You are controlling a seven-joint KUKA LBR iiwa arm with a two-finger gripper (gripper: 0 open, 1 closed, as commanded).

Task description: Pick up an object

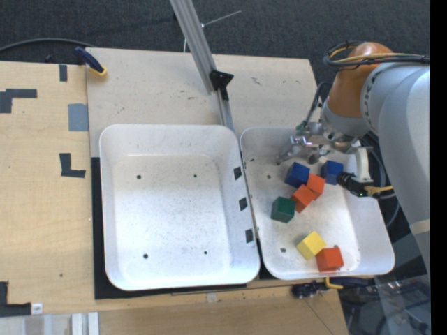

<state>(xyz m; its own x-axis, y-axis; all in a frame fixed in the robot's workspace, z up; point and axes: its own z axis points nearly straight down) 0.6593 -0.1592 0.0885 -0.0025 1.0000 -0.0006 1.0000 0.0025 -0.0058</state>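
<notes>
One camera was up above the bench [160,89], fixed, looking down at a slant and set far enough back to take in both white bins side by side: the left bin [112,187] sat near the centre of frame, the right bin [370,236] toward the right. Dark floor ran along the top edge, so the far side was up. The arm [391,96] came in from the right edge, cut off by the frame.

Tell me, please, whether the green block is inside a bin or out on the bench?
Inside. The green block lies on the floor of the right bin, left of the orange block.
</notes>
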